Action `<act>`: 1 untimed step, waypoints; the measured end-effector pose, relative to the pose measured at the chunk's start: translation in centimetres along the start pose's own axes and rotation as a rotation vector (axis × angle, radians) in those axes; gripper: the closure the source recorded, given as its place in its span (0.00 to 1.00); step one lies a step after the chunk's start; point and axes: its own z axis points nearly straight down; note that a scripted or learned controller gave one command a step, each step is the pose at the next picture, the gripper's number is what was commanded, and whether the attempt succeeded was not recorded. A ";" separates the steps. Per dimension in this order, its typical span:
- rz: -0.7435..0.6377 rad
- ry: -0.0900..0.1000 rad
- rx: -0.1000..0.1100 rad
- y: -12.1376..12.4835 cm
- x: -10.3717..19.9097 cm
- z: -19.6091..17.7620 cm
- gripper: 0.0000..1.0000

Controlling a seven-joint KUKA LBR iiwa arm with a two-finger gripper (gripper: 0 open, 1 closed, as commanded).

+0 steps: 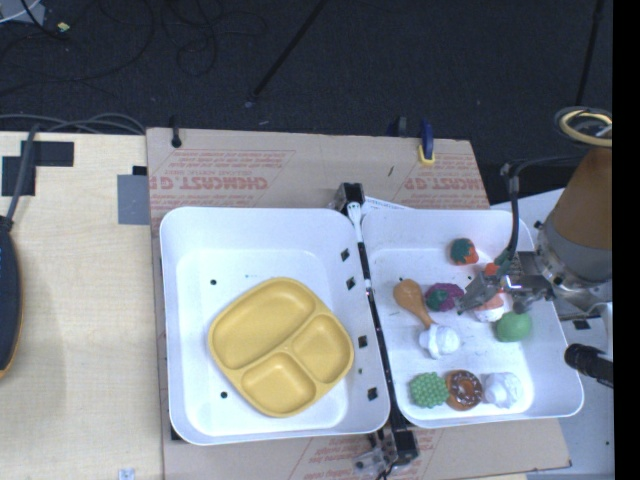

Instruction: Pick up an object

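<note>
My gripper (pixel 482 295) hangs low over the right bin (pixel 400 248), reaching in from the right, just above a red-and-white toy (pixel 489 311). Beside it lie a purple toy (pixel 443 296), a tan drumstick (pixel 411 298), a white lump (pixel 441 342) and a green piece (pixel 514 326). A small green-and-red ball (pixel 462 251) sits further back. Along the bin's front edge rest a green bumpy toy (pixel 429 389), a brown doughnut (pixel 463 389) and a white item (pixel 503 389). Nothing shows between the fingers.
The left bin (pixel 200 258) holds a yellow divided plate (pixel 281 345). A black clip divider (pixel 362 298) runs between the bins. Cardboard (pixel 300 168) lies under both, and the arm's orange band (pixel 588 203) stands at the right edge.
</note>
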 end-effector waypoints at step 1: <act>-0.003 0.007 0.000 0.9 -4.5 13.5 0.00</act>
